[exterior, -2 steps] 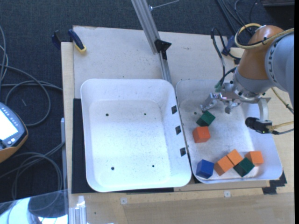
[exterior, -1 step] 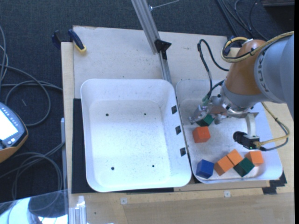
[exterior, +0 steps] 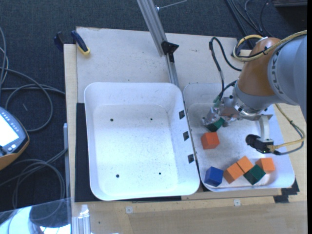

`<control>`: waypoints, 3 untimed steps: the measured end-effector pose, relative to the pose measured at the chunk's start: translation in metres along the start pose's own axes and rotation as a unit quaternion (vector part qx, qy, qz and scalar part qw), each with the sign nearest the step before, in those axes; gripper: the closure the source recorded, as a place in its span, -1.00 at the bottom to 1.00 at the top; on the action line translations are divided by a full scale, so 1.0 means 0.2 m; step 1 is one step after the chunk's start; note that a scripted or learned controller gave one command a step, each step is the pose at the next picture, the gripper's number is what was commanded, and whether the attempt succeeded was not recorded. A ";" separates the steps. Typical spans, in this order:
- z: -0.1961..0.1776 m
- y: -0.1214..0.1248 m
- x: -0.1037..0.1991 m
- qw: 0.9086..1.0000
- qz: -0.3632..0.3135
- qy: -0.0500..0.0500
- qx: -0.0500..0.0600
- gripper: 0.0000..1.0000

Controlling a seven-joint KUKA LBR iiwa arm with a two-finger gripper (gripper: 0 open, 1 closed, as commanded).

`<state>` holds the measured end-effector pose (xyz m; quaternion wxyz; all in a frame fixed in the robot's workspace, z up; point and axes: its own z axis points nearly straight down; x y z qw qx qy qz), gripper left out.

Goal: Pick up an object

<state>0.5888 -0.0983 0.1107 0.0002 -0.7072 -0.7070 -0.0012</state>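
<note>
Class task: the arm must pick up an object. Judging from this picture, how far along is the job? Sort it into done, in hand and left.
Done: the arm has reached into the right bin. In hand: the pincer is at a dark green block, above the orange cube; whether it grips the block is unclear. Left: a confirmed lift. The blue cube and the orange and green blocks near the front edge lie untouched.

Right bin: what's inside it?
In the right bin: the hand over a green block, an orange block, a blue block and an orange-and-green cluster. The arm covers the far corner.
</note>
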 end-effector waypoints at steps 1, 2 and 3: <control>-0.47 0.04 0.40 1.000 -0.004 0.001 -0.004 1.00; -0.47 -0.03 0.85 1.000 -0.005 0.002 0.001 1.00; -0.47 -0.03 0.82 1.000 -0.001 0.000 0.001 -1.00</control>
